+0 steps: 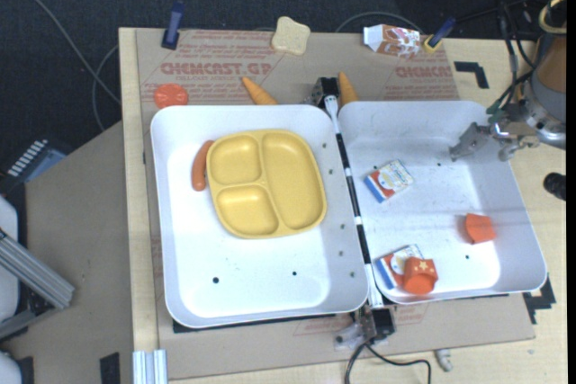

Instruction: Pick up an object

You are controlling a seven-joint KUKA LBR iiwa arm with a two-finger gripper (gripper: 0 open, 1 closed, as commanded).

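Observation:
My gripper [486, 144] hangs over the far right part of the right bin [432, 126], its fingers spread open with nothing between them. In that bin lie a small white carton [389, 180], an orange block [479, 227] and, at the near edge, an orange cup [419, 274] on another small carton [393, 265]. The gripper is up and to the right of the white carton and above the orange block, apart from both.
The left bin [261, 288] holds a yellow divided plate [266, 183] and a red sausage [199, 166]. Behind the bins on the board lie a bread slice [291, 34], two carrots [259, 92] [346, 87], a milk carton [392, 39] and an orange disc [169, 94].

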